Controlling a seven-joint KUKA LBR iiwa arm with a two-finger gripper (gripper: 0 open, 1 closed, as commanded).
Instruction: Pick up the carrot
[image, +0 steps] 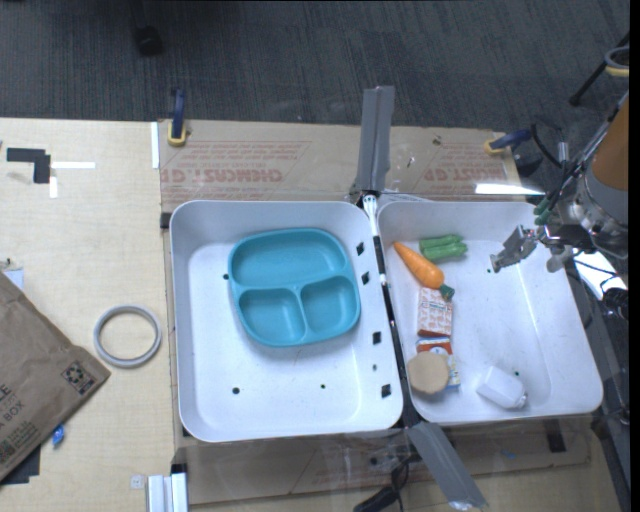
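Two white bins (190, 330) side by side on worktop; one blue divided plate (294, 286) far left of jaws (520, 246). One carrot (418, 265) left of jaws, well apart, long axis slanting away from them, down-right. One green item (442, 246) nearer. Jaws' opening: cannot tell; nothing visibly held.

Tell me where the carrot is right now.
The carrot lies in the right bin, near its upper left corner, just below the green item and above the packet.
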